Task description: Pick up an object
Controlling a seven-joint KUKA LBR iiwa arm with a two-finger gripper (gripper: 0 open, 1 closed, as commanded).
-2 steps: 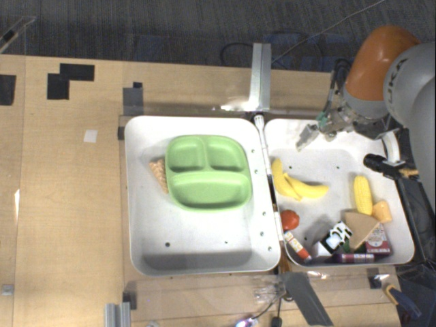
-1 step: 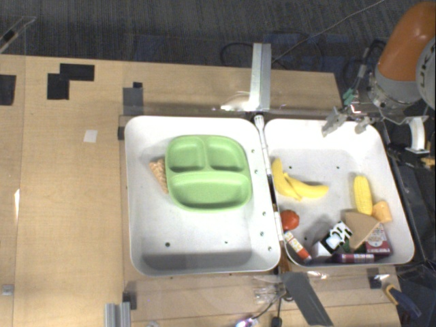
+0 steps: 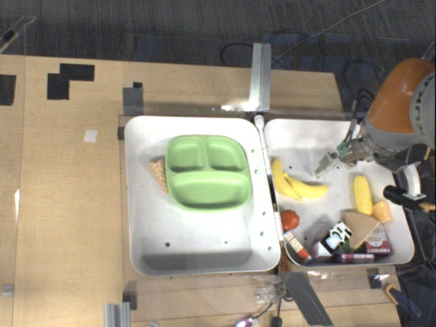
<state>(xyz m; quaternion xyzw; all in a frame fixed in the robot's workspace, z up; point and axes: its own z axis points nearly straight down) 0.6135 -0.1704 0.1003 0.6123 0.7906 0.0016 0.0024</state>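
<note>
The gripper (image 3: 332, 158) hangs spread over the right bin (image 3: 409, 251), near the banana (image 3: 297, 185) lying by its left wall, which looks light, soft, bruisable, best pinched gently mid-body.

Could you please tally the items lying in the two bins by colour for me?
Green: 1, the divided plate
Yellow: 2, the banana and the corn cob
Red: 1, the tomato
Tan or orange: 3, the cracker, wedge and small block
Total: 7, leaving out the mixed packets, too jumbled to count.
</note>
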